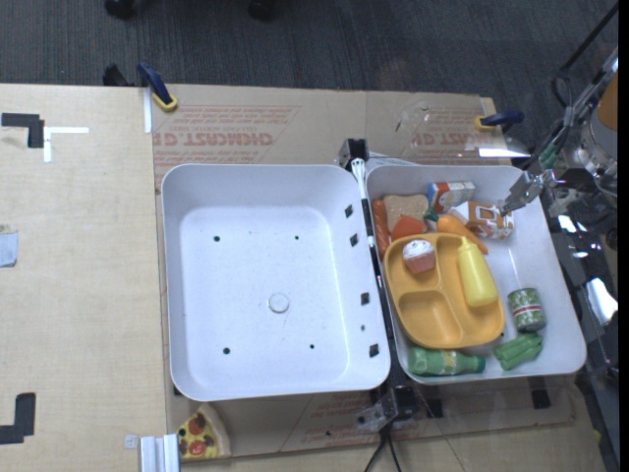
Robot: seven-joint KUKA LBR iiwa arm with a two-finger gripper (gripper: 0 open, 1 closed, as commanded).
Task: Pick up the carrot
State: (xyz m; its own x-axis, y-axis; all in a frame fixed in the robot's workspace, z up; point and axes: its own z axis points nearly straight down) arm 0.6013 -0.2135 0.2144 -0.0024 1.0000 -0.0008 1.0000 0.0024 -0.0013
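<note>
Just left of the hand [518,193], whose state I cannot tell, the orange plastic carrot [454,224] lies unlifted in the right white shallow bin [562,293] above the yellow divided plate [432,318], so the pick seems barely begun.

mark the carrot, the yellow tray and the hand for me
carrot [454,225]: camera view, orange body.
yellow tray [430,324]: camera view, bare lower compartment.
hand [513,203]: camera view, tip over the right bin.

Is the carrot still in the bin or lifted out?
In the bin: the carrot lies among the toys behind the yellow tray, below the gripper.
</note>
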